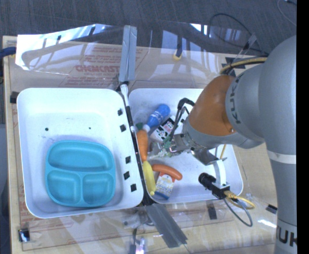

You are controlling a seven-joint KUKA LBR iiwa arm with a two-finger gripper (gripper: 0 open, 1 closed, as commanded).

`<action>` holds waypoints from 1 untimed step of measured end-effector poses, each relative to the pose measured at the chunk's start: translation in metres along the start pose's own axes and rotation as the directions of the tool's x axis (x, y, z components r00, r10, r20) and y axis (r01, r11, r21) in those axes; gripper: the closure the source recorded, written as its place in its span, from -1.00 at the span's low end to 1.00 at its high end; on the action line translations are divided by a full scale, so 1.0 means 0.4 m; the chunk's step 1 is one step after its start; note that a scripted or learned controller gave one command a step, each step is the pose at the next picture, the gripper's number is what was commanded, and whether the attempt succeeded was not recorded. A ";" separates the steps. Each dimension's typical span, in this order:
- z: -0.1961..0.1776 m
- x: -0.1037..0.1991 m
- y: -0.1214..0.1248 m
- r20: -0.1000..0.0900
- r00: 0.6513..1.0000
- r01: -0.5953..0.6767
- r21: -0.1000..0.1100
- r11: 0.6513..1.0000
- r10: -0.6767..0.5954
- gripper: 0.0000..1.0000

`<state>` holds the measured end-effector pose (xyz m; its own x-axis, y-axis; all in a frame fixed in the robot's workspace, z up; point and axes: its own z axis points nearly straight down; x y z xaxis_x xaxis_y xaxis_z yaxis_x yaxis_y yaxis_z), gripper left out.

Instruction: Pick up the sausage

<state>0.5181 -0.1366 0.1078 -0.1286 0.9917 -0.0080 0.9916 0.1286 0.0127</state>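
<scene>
The left bin (32, 120) holds a blue divided tray (81, 172), lying flat toward the near side.

In the right bin (234, 187), the objects crowd against the left wall. A carrot (142, 144) lies along that wall, with a yellow banana (149, 178) just below it. A blue-capped bottle (157, 116) sits toward the far side. The sausage (167, 171), reddish-orange and slightly curved, lies near the front of the bin, touching or nearly touching the banana, with a small carton (164, 186) just below it.

The gripper (171, 144) is above the middle of the pile, just above the sausage and beside the carrot. Whether the claw is open or closed cannot be told from this view, as the wrist and clutter obscure it. Nothing is visibly held.

Risks, judged from this layout:
- The carrot resembles the sausage in colour and shape and lies near the claw. A wrong-object grasp is possible.
- The sausage is hemmed in by the banana and carton. A descent may pinch a neighbour or push the sausage aside.
- The rounded surface may slip from a grip placed off-centre.
</scene>
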 end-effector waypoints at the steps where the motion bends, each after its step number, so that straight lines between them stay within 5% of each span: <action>1: 0.000 0.000 0.000 0.000 1.000 0.000 0.000 1.000 0.000 -1.00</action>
<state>0.5181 -0.1366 0.1079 -0.1285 0.9917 -0.0082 0.9916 0.1286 0.0129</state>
